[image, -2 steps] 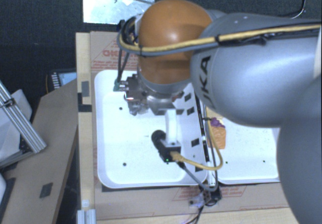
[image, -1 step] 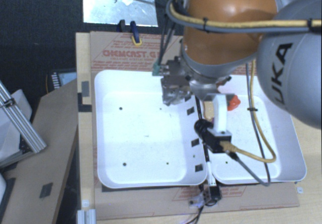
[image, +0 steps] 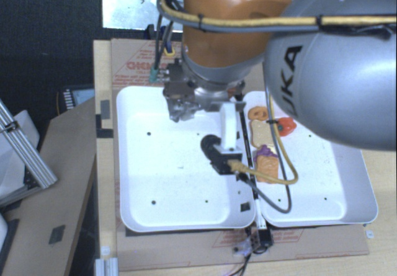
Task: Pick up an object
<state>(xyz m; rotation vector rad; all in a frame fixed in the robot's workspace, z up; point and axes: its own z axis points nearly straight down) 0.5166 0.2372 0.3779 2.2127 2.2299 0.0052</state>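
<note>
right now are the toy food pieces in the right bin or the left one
In the right bin: the toy food pieces lie clustered near its left wall, beside the divider with the left bin. The arm partly covers them.

Toys [image: 268,144] lie in right bin [image: 329,206], beside left bin [image: 161,206]

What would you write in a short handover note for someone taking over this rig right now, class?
Gripper: low over the back of the left bin; whether it is open or shut is hidden by the arm, and nothing is seen held.
Objects: several small items lie in the right bin near the divider, among them a red one, a purple one and an orange-tan one.
Done: no pick visible.
Left: grasp one object and lift it.
</note>
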